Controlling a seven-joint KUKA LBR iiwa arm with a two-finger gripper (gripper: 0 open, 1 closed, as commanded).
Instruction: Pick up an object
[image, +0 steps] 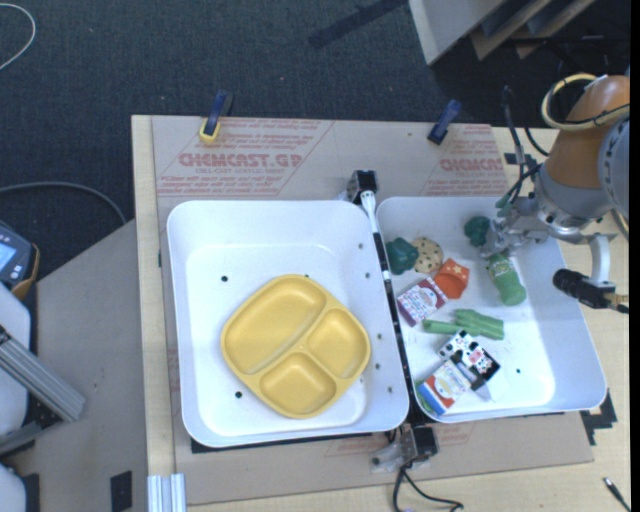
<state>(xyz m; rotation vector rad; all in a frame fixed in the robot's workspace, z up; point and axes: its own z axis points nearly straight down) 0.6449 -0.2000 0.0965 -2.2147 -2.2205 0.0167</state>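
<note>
The right bin (575, 375) holds several small objects. A green bottle (508, 281) lies near its back right, beside a small teal piece (477, 230). My gripper (503, 238) hangs at the bottle's upper end, on or just above it; I cannot tell whether it touches. The grey arm with its orange band (590, 130) comes in from the upper right. Further left are a dark green toy (401, 256), a spotted cookie (429, 256), an orange-red item (452, 279) and a pink packet (420, 300).
A green pod-shaped toy (466, 322), a black-and-white item (470, 357) and a flat packet (444, 386) lie toward the right bin's front. The left bin (195, 245) bears a yellow divided plate (295, 345). Clamps (212, 122) pin the cardboard at the back.
</note>
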